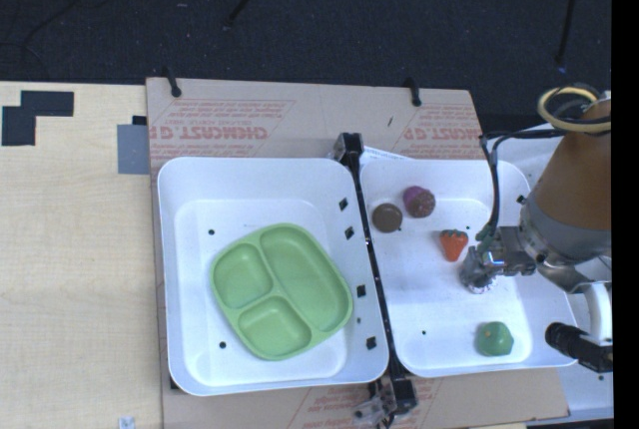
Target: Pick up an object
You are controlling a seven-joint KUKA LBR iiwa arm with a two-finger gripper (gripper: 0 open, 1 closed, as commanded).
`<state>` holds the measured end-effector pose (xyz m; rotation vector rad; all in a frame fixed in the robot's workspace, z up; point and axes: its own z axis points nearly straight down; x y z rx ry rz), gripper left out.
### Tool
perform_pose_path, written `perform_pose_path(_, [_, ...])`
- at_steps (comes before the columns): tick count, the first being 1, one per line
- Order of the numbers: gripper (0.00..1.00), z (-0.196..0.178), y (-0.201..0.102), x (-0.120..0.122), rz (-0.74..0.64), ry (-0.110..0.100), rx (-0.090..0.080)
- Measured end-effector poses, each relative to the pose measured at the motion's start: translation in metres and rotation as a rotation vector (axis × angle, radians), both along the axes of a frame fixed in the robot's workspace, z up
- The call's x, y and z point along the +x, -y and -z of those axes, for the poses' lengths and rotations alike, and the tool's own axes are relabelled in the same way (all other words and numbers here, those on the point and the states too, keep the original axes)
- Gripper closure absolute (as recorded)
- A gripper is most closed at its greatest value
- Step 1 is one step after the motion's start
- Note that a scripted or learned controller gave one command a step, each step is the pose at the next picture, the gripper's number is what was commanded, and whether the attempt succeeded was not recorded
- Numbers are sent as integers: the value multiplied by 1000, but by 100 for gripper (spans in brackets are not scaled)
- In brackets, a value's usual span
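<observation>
The gripper sits low in the right bin, just beside the toy strawberry, probably its target; whether it is wide or narrow I cannot tell. A green toy, brown ball and purple ball lie apart, leaving room, while the green divided plate occupies the left bin.

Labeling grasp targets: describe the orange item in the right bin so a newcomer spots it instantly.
Start at the right bin, the one without the green divided plate. Near its middle, just left of the claw, sits a small orange-red toy with a green top. The purple ball and brown ball lie behind it; the green lump sits nearer the front.
</observation>
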<state>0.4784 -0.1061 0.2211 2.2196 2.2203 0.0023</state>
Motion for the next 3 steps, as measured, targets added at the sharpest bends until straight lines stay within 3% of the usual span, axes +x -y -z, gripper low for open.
perform_pose_path(1, [100,-21,1,1,0,-2,0])
perform_pose_path(3, [100,-1,-101,30,-4,-6,1])
